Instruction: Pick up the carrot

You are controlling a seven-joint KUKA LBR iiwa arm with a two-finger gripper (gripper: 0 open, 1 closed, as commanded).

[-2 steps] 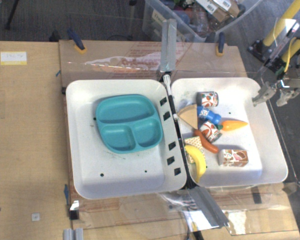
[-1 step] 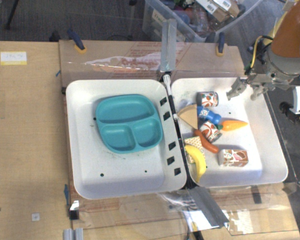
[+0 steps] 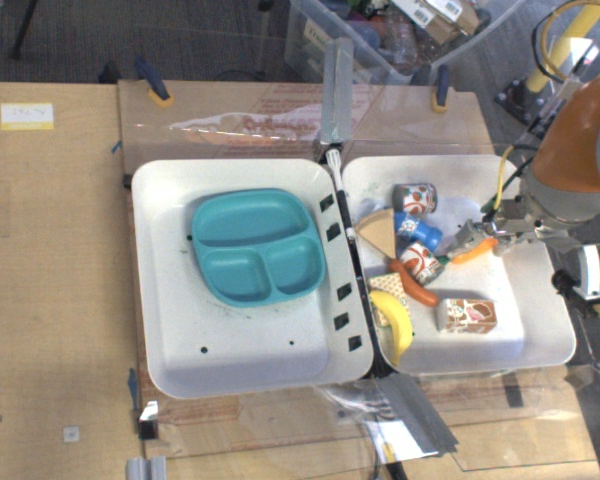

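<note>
- The carrot (image 3: 472, 253) is lying in the right bin (image 3: 540, 343), a short orange piece sitting right at the tips of the gripper (image 3: 477, 238), with its thin end pointing away from the arm toward the cluster of food.
- The gripper is reaching in low over the bin, and its metal fingers seem to be straddling the carrot's thick end. From where I am standing I cannot tell whether they are clenched on it or just hovering open around it.
- Just beyond the gripper's tips, a red-and-white can (image 3: 420, 264) and a blue cup (image 3: 421, 234) are crowding close to the carrot, with another can (image 3: 415, 200) farther out past them.
- Off to the gripper's side, toward the near edge of the bench, a brown carton (image 3: 466, 315) is lying flat, and a hot-dog sausage (image 3: 416, 288) and a banana (image 3: 392, 320) are resting beyond it near the divider.
- A tan wedge (image 3: 379, 233), possibly bread or cheese, is leaning by the divider, well past the cans.
- Farthest from the gripper, a teal sectioned plate (image 3: 255, 245) is sitting in the left bin (image 3: 170, 348).
- As for progress: the approach looks done, the grasp is uncertain, and the carrot is not yet lifted. It is still lying on the bin floor, so closing firmly and raising it clear are what remain.
</note>
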